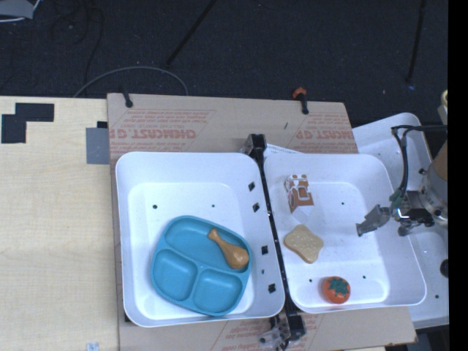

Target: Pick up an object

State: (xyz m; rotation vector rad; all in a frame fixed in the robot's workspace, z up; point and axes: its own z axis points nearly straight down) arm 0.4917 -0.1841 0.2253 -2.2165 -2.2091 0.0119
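On the far left the pale wooden surface (51, 218) carried nothing but a few dark markings, and the two white bins sat on a cardboard sheet (227, 126) that seemed meant to keep them squared up side by side. The left bin (139, 189) held a blue divided plate (194, 269) tilted toward the near corner, and a toy drumstick (229, 248) lay across the plate's upper right compartment, its thick end toward the divider between the bins. Black clips (256, 146) along that shared edge appeared to pin the two bins together. The right bin (365, 170) held the likeliest candidates for the task: a small brown-and-white toy (298, 192) near the far left of its floor, a slice of toy bread (303, 243) lying flat just nearer the camera, and a red tomato-like toy (336, 289) close to the near wall, each well apart from the others, which should leave room for a clean descent on any one. The end effector (374, 221) hung low over the right side of this bin, reaching in from the right and touching no object; nothing was between its fingers, though whether they were spread or together I could not tell at this angle. The bread looked nearest to it.
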